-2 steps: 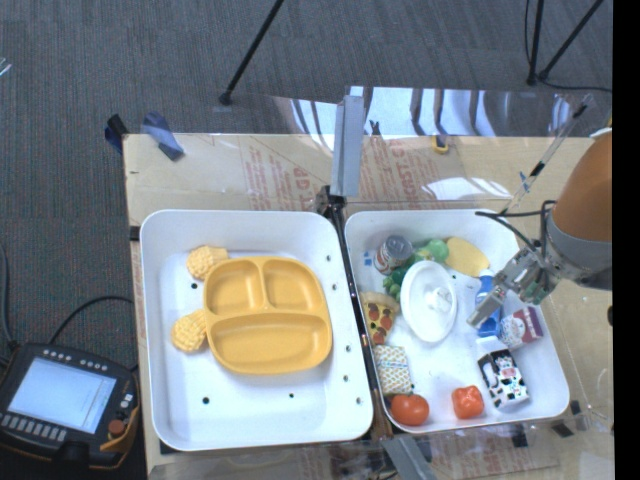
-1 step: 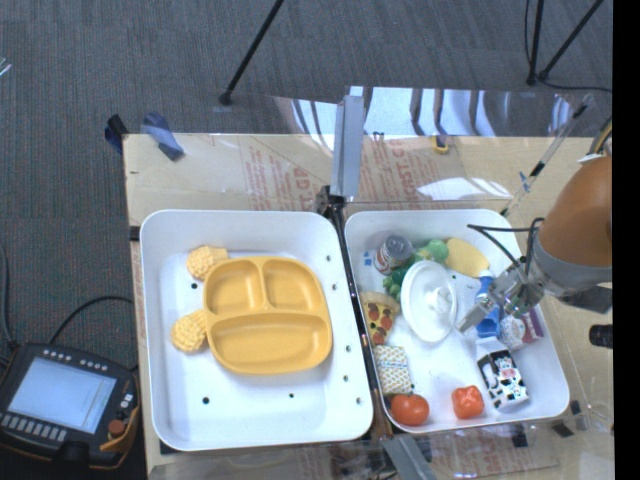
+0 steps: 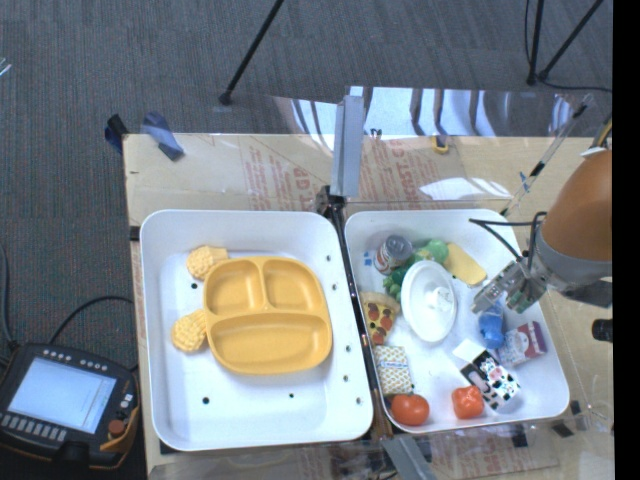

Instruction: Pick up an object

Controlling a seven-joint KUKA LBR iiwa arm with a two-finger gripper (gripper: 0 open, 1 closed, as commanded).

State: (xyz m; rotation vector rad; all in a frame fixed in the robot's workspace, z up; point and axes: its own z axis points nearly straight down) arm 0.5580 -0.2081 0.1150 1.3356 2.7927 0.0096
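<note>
My gripper (image 3: pixel 503 295) hangs low over the right side of the right bin (image 3: pixel 556 388), reaching in from the right. Just below it lies a small blue object (image 3: pixel 491 329), and a white-and-red carton (image 3: pixel 527 343) sits beside that. A white bowl (image 3: pixel 430 300) lies to the gripper's left. Nothing shows held in the gripper.
The right bin also holds a can (image 3: pixel 393 251), green pieces (image 3: pixel 432 252), a yellow block (image 3: pixel 464 264), a pizza slice (image 3: pixel 378 319), a cracker pack (image 3: pixel 392 369), two tomatoes (image 3: pixel 410 408) and a black-and-white toy (image 3: pixel 493 380). The left bin (image 3: pixel 165 388) bears a yellow divided plate (image 3: pixel 268 314) and two waffles (image 3: pixel 205 261).
</note>
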